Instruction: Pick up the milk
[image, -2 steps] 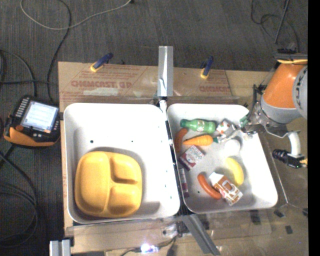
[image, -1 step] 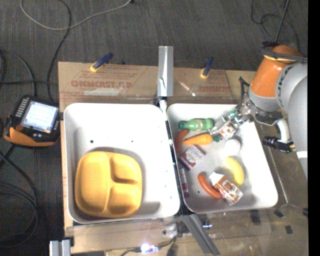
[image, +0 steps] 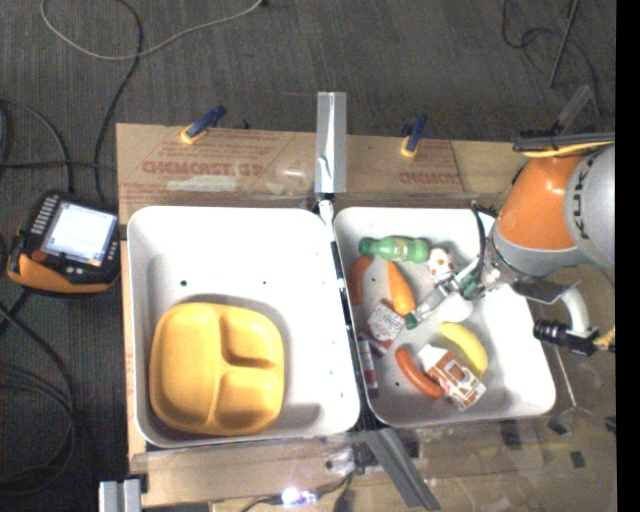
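I've got the arm (image: 560, 215) reaching in from the right over the right bin (image: 525, 395), its orange band bright above the wrist, and the gripper (image: 428, 307) is down low among the clutter near the middle of that bin. From here I cannot tell how wide the hand is; the tip is too small and dark against the items under it, and I see nothing clearly caught in it. The milk (image: 385, 322), a small white and red carton, lies just beside the gripper tip on its left, close to the bin's left wall, below the carrot (image: 400, 289). A green bottle (image: 393, 248) lies on its side along the top of the bin, a banana (image: 467, 345) sits right of the gripper, and a sausage (image: 417, 372) and a small orange-brown box (image: 459, 382) lie near the front. In the left bin (image: 200, 232) a yellow divided tray (image: 218, 366) rests toward the front left.
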